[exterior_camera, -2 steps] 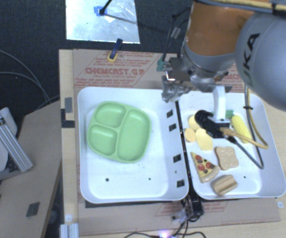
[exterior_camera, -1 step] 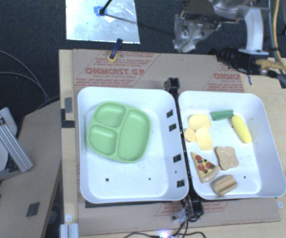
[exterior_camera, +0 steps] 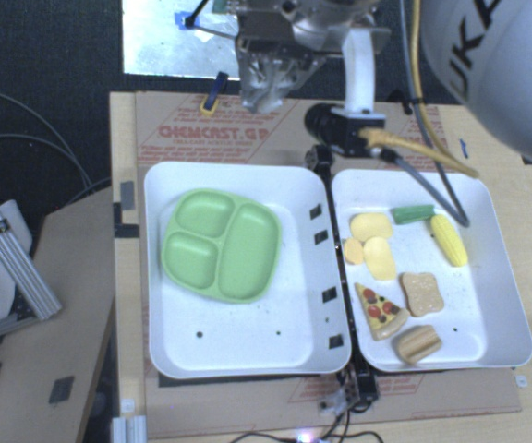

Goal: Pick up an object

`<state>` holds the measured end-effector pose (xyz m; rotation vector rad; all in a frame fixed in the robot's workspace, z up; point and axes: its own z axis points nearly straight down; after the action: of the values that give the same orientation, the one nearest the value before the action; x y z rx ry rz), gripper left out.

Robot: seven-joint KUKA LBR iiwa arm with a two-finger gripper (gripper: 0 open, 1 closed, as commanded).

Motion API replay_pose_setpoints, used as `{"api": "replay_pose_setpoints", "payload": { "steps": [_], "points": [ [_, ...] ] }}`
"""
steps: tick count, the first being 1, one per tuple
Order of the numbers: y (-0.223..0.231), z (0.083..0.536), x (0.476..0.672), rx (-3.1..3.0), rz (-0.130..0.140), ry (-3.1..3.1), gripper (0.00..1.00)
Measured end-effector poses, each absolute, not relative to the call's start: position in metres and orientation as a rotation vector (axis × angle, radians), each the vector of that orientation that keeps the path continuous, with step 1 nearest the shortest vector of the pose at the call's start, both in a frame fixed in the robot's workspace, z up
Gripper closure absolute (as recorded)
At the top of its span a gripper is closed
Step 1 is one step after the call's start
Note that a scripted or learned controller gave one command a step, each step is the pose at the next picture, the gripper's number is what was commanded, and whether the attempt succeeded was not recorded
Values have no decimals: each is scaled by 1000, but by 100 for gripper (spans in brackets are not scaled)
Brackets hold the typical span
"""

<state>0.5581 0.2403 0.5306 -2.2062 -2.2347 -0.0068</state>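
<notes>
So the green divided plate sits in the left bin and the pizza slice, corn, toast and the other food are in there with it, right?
Not quite. The green divided plate is in the left bin, but it lies there alone. The pizza slice, corn, toast and the other food lie in the right bin, as the camera view shows.

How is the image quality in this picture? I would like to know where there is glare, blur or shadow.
In the camera view, the arm at top right is close to the lens and soft; the gripper is blurred too. A bright patch glares behind it at the top. Both white bins are evenly lit, with faint shadows, so the green tray and corn look fairly sharp.
</notes>
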Motion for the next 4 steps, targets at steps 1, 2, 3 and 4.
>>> {"api": "replay_pose_setpoints", "payload": {
  "steps": [1,2,3,4],
  "points": [
    [160,423,595,-2226,14,-2212,100],
    [220,376,588,-2211,2,-2228,100],
    [235,332,605,-2215,3,-2226,100],
    [234,346,605,-2213,-4,-2232,100]
  ]
}}
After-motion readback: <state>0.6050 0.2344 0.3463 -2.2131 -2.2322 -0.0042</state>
